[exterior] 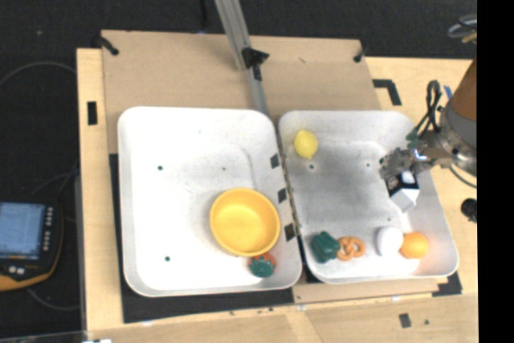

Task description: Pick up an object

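Nearest the camera, along the front wall of the right bin (353, 132), four small things lie in a row: a dark green block (324, 247), an orange pretzel-like twist (350, 247) touching it, a white ball (389, 240), and an orange ball (414, 245) in the corner. In the left bin (161, 149), a yellow bowl (245, 221) sits upright near the front right, with a small green and red piece (263, 265) just in front of it. Farther back in the right bin, the gripper (399, 173) hangs low by the right wall; something white with a blue patch sits at its tip, but whether the fingers grip it cannot be told. A yellow lemon-like object (305, 144) rests near the rear left corner.
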Available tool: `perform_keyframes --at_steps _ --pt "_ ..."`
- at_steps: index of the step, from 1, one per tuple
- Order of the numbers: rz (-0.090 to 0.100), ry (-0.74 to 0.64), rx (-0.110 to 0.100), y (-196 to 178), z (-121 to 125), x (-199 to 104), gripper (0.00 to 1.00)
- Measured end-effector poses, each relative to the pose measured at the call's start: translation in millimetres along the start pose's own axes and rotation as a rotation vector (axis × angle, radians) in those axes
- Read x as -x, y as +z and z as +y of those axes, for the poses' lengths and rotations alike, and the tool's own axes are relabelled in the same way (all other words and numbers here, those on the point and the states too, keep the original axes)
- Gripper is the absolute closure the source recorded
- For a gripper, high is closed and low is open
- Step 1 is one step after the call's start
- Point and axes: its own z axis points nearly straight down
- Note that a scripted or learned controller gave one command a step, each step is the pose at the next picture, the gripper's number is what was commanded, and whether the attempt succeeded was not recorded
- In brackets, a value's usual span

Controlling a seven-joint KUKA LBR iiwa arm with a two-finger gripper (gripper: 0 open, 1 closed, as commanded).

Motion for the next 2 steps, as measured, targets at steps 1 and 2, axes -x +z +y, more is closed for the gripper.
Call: perform_keyframes --at_steps 1,2 --pt "0.000 -0.001 0.000 -63 7 4 1.00" --pt "0.003 -0.003 -0.007 -62 9 -45 1.00"
